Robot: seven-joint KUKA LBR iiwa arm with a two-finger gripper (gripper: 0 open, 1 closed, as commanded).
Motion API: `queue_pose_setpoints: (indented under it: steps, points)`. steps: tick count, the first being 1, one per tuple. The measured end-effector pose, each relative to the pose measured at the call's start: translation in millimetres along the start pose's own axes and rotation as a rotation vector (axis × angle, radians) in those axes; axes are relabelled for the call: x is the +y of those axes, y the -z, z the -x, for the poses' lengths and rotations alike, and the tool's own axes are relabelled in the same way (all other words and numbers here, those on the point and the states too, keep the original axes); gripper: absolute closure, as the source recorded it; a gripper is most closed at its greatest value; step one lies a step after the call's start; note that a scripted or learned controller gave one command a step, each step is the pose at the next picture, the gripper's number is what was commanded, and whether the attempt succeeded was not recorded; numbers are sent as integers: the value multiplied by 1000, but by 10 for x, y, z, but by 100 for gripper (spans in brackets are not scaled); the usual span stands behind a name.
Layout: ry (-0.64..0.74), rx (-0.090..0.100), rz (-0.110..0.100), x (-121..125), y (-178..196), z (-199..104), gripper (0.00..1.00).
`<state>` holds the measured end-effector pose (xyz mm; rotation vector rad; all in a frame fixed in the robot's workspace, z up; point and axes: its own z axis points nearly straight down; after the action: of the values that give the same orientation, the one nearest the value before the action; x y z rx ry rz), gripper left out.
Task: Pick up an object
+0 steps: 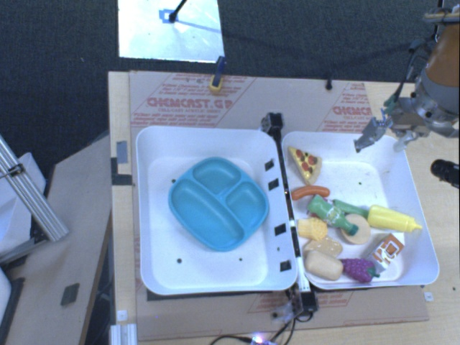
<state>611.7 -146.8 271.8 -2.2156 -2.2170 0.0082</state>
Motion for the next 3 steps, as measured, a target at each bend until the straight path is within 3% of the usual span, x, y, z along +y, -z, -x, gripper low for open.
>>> queue_pose_setpoints:
  steps: [1,3]
  points:
    - [2,-2,11,18,65,-2,0]
    - [0,-2,7,-23,-825,100,0]
